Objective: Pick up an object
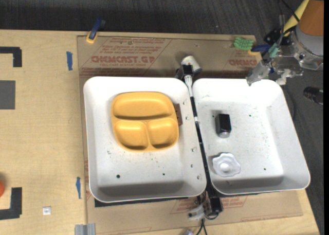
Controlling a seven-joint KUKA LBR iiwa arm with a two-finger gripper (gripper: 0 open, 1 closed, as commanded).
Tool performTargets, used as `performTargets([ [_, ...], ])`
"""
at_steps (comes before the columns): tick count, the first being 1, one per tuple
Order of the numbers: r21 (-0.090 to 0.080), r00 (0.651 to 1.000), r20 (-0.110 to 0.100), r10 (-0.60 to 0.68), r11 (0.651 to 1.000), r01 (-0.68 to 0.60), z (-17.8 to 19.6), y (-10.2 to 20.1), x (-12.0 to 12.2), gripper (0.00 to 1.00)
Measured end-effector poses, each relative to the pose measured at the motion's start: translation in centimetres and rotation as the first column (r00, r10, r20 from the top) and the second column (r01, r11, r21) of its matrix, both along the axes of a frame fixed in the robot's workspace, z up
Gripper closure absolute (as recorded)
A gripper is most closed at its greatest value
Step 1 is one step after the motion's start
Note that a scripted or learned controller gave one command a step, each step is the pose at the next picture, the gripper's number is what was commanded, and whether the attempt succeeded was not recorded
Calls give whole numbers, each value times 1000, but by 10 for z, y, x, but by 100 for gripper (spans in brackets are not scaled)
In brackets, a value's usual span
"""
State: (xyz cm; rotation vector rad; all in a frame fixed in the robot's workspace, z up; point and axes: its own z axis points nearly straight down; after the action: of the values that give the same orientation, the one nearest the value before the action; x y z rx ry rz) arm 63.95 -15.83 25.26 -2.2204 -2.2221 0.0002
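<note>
White moulded plastic forms the two shallow bins; the right-hand bin (267, 177) serves as the reference landmark. On the floor of that bin, near its centre, lies a small dark rectangular block (223, 124), apart from every wall. Between the block and the bin's near wall rests a small pale, roughly round plastic piece (225, 165), clear of the block. The left-hand white bin (103, 172) adjoins the landmark along one shared edge and contains a yellow three-compartment plastic tray (145, 120). The grey arm's two-finger gripper (264, 69) is positioned just beyond the landmark's far right corner, above the rim and well apart from both objects. Its grasp state cannot be determined; nothing is visible in it.
</note>
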Motion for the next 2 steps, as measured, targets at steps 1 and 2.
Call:
performTargets([
  [1,1,972,-1,235,972,-235,-79,51,-69,0],
  [2,1,999,4,50,999,-50,-166,52,-67,0],
])
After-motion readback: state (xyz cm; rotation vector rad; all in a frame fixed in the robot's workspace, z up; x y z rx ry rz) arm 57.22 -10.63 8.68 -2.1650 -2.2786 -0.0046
